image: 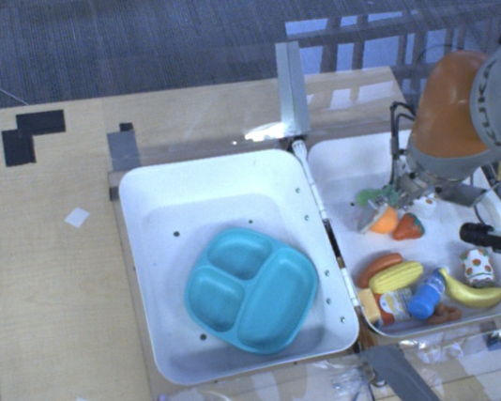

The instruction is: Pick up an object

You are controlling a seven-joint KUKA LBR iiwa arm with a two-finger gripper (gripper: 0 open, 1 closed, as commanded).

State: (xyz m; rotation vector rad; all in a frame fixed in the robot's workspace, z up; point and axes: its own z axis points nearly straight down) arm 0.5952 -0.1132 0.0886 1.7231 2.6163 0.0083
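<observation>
The pincer (pixel 407 186) sits low in the right bin (pixel 339 163) beside the carrot (pixel 384 220); whether it is spread I cannot tell. Nothing looks lifted yet.

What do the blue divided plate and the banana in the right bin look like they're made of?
Blue plate: looks like molded plastic with a matte to satin finish; its color is even, its edges rounded, and its three compartments are formed in one piece.

Banana: probably a plastic toy with a smooth, slightly glossy skin; its yellow is very uniform. From this view I can't rule out real fruit.
</observation>
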